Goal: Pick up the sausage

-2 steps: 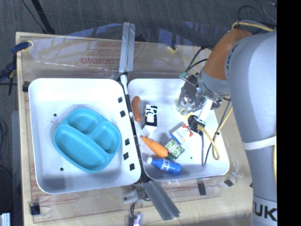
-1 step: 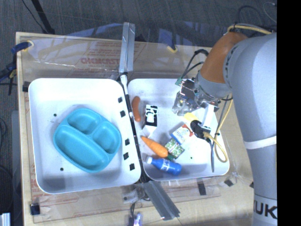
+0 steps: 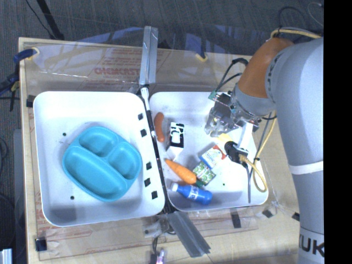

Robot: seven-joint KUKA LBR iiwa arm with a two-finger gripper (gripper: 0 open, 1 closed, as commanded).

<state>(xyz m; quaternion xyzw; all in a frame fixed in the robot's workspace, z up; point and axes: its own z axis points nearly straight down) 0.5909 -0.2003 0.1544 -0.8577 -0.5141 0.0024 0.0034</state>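
Though reaching well over the bench from the view's right, stops short of the target: bulky grey KUKA arm with an orange band above the wrist, easily the largest thing here.

Below it, side by side: shallow white left bin and shallow white right bin. In the left one, a light-blue plastic plate with three compartments.

Next in size, the two-finger gripper, hanging over the right side of the right bin. Cannot tell from this slant how far apart it stands. Nothing visibly caught in it.

Then the smaller clutter in the right bin: green-and-white drink carton, blue plastic bottle with a white cap near the front wall, orange carrot lying slantwise, black-and-white printed card.

Smallest: the reddish-brown sausage. Lies just beside the right bin's left wall, by the divider, apart from the carrot below it. Long axis runs roughly parallel to that wall, up and down the view.

Sits to the gripper's left across bare bin floor, the card between them. Probably calls for a move leftward, then a closing across the sausage's short width. Close wall likely to crowd the descent.
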